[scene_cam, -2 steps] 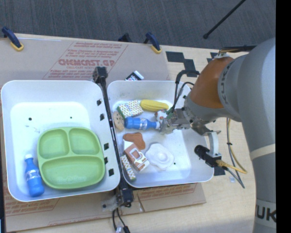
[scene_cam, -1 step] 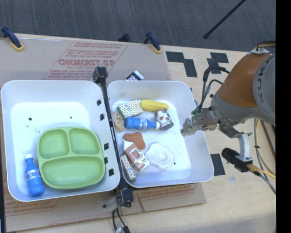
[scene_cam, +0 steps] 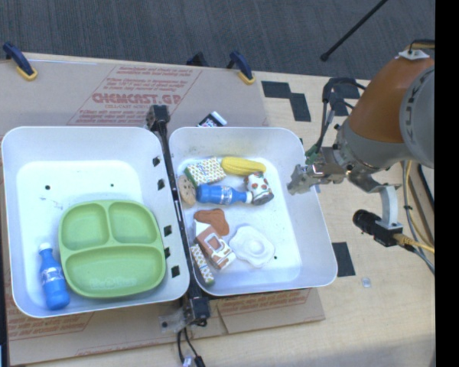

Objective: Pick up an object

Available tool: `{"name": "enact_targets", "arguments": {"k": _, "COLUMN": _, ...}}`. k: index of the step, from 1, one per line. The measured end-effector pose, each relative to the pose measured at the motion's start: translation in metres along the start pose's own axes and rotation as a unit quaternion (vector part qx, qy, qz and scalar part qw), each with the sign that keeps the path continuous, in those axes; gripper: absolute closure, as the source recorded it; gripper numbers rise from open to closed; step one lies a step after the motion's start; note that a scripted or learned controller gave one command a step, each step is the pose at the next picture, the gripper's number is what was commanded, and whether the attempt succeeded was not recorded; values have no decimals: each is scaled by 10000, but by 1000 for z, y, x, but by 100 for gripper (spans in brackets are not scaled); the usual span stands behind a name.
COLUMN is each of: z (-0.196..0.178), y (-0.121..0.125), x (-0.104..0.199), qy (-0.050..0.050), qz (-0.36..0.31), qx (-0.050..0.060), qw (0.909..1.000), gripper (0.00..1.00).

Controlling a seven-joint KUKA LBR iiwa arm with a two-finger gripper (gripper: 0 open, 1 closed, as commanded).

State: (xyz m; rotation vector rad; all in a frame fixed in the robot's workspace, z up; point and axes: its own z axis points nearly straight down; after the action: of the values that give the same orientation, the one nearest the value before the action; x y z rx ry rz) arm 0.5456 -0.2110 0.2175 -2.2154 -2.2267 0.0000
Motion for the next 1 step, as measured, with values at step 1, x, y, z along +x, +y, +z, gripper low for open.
{"name": "enact_targets", "arguments": {"k": 1, "z": -6, "y": 96, "x": 5, "qy": -4, "qz": -2, "qx": -10, "qw": 10000, "gripper": 100}}
